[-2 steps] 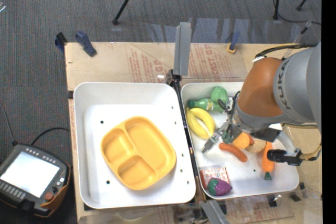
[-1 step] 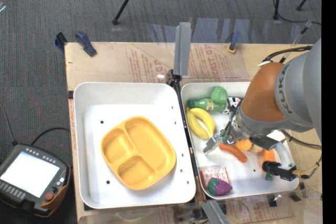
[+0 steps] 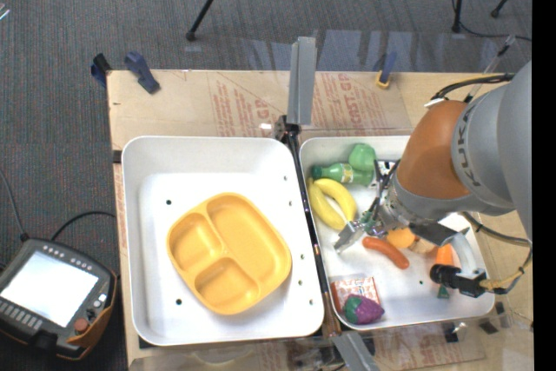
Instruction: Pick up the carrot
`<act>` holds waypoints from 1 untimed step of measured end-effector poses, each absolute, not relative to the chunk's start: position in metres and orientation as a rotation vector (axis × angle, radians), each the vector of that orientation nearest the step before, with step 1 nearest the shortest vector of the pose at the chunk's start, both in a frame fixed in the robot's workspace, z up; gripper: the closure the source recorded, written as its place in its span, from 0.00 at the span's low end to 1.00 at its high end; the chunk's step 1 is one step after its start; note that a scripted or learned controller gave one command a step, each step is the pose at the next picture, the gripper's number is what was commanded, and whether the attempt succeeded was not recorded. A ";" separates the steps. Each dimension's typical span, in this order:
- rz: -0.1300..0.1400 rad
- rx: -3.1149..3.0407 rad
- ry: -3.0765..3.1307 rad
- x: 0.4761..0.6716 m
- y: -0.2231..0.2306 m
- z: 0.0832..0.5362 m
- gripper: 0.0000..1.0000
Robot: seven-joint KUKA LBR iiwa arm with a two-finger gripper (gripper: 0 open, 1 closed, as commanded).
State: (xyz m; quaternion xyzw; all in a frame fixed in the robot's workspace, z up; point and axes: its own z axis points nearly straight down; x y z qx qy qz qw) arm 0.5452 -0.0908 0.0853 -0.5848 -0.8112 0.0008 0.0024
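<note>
One pincer (image 3: 350,236) hung low in the right bin (image 3: 393,319), we saw, its fingers spread and grasping nothing. The carrot (image 3: 386,252) lay just right of it, the banana (image 3: 334,201) above.

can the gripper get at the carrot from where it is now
Probably yes. The gripper hovers in the right bin just left of the carrot, with bare bin floor between them. The banana lies close on the gripper's other side, not in the path.
</note>
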 end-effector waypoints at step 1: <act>0.006 -2.300 -2.133 0.565 -0.086 0.085 0.00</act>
